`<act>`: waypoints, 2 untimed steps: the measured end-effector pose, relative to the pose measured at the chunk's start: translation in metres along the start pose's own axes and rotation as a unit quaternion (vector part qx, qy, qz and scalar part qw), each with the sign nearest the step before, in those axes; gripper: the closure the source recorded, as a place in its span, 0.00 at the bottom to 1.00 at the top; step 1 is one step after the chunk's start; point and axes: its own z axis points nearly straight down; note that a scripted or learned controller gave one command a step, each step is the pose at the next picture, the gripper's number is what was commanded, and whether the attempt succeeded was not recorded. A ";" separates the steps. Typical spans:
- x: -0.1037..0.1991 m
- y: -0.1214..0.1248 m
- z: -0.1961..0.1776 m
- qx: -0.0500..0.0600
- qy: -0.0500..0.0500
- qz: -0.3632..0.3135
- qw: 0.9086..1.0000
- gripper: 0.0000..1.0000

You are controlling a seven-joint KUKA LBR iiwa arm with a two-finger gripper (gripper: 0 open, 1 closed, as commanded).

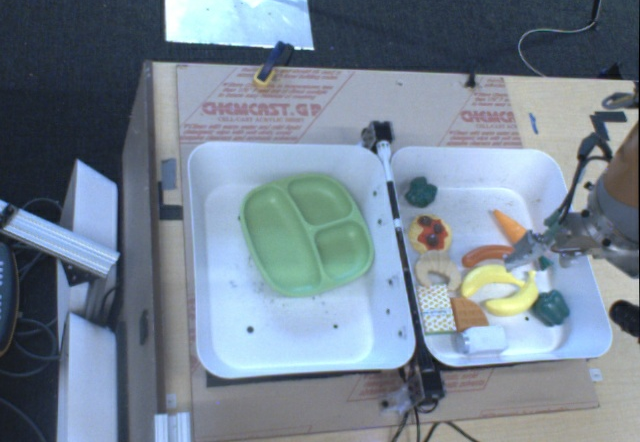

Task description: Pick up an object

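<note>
Gripper (532,252), finger state unclear, just above curved yellow banana (500,288) in right bin (575,192).

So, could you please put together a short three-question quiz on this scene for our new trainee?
1. True or false: the green divided plate lies in the same bin as the toy foods.
2. Which item lies nearest the gripper? A) the banana B) the small tart C) the green plate
3. Fill in: the carrot lies in the ___ bin as the camera sees it.

Key: 1. False, it lies alone in the left bin. 2. A. 3. Right.
</note>
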 end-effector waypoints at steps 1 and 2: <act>0.004 0.050 0.115 -0.003 0.000 0.000 1.000 0.00; 0.039 0.157 0.116 -0.001 0.000 -0.001 1.000 0.00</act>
